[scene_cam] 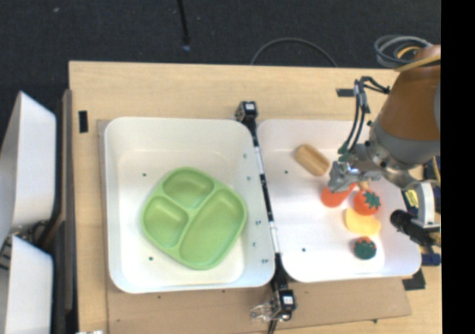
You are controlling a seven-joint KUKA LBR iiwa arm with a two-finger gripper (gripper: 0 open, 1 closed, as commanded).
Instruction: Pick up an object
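In the right bin (pixel 297 236) lie several small toys. A tan bread-roll shape (pixel 312 159) sits toward the bin's back. An orange piece (pixel 333 197) lies right under my gripper (pixel 342 177), which hangs low over it. To the right are a red tomato-like toy (pixel 366 202), a yellow piece (pixel 362 223) and a small green and red toy (pixel 364 249). The arm's orange band (pixel 414 102) rises above the wrist at the right.
The left bin (pixel 122 177) holds a green three-compartment plate (pixel 194 217). A metal divider with clamps (pixel 261 177) runs between the bins. Cables (pixel 361 113) hang beside the wrist. White boxes (pixel 30 169) stand off the bench's left side.
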